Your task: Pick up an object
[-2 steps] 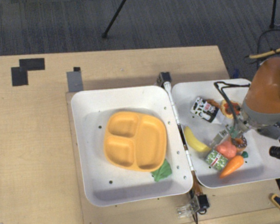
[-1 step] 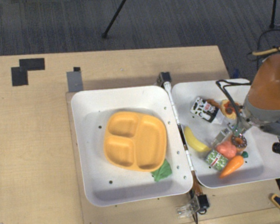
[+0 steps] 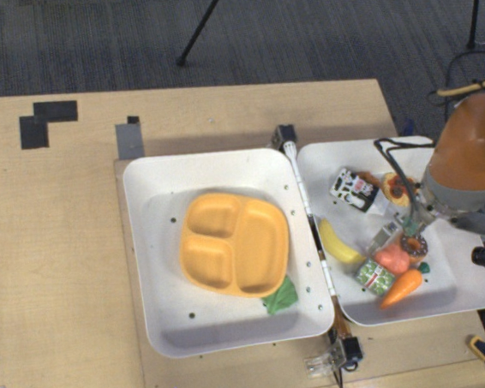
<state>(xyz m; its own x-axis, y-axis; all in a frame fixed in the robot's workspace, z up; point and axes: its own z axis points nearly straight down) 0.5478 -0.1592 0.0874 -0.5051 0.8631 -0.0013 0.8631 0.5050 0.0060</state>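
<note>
**Gripper Down Among the Toys in the Right Bin**

Nearest the camera, at the bottom of the view, a small clear clip with wires (image 3: pixel 333 360) sat on the wooden bench (image 3: pixel 53 278) between the two bins. Just above it, the right bin (image 3: pixel 460 299) held a cluster of toys. An orange carrot (image 3: pixel 401 287) lay closest to the near rim, tilted, with a small green-and-red carton (image 3: pixel 373 276) touching it at about nine o'clock. A pink, rounded toy (image 3: pixel 392 258) sat just at twelve o'clock from the carrot.

The gripper (image 3: pixel 404 234) hung at the end of the grey arm with its orange band (image 3: pixel 471 152), which reached in from three o'clock. It stood directly over the pink toy's far side, with that toy at about seven o'clock from it and close enough to seem touching. Whether the fingers were spread or closed, and whether anything sat between them, could not be told.

A yellow banana (image 3: pixel 339 246) lay at nine o'clock from the gripper, near the bin's left wall. Farther back, a black-and-white toy (image 3: pixel 352 188) rested at eleven o'clock, with a small orange-and-yellow object (image 3: pixel 394 187) just beside it.

In the left bin (image 3: pixel 166 326), an orange divided plate (image 3: pixel 233 242) sat near the middle, a green scrap (image 3: pixel 281 297) peeking from under its near edge.
</note>
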